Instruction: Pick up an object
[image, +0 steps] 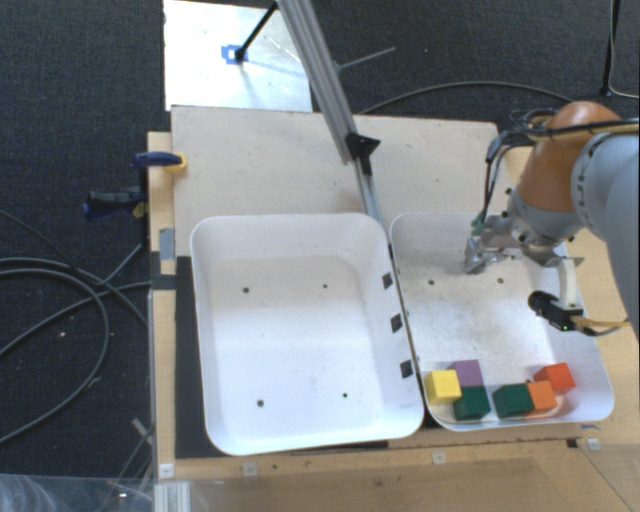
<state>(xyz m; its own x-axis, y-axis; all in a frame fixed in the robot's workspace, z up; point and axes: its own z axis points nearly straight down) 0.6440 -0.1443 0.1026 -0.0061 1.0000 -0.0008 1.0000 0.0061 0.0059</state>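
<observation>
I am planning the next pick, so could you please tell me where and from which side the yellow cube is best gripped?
Probably from straight above, gripping the yellow cube on its near and far faces. Its left face sits close to the right bin's wall, and the purple cube and a green cube crowd its right side, so those faces leave little finger room.

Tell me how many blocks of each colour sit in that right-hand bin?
Yellow block: 1
Purple block: 1
Green blocks: 2
Orange block: 1
Red-orange block: 1
Total: 6, all huddled at the right bin's near edge.
</observation>
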